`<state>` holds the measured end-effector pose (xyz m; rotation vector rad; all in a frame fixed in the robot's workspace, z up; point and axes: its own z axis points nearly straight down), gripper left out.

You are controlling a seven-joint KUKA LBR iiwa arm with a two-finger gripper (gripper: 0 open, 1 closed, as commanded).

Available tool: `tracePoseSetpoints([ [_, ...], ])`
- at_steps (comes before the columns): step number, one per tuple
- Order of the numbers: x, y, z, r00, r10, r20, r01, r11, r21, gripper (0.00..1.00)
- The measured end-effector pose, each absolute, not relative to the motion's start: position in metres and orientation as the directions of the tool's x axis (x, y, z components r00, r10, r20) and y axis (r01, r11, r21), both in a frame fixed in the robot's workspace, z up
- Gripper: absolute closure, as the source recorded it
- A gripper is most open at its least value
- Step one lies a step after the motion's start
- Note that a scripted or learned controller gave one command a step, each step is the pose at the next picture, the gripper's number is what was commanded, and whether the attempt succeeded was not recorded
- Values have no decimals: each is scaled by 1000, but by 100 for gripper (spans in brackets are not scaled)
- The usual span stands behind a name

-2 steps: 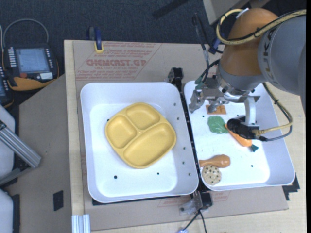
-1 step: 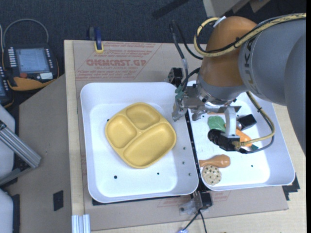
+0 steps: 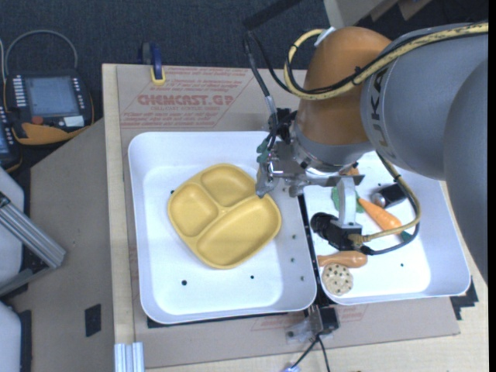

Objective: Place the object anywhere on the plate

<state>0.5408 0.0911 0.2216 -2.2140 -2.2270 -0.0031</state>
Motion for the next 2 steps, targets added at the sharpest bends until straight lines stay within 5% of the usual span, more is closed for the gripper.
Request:
tracePoseSetpoints([
  [1, 516, 138, 235, -7, 1000, 3, 1000, 7, -2, 100],
  [2, 517, 135, 234, -1, 1000, 0, 1000, 1, -3, 0],
])
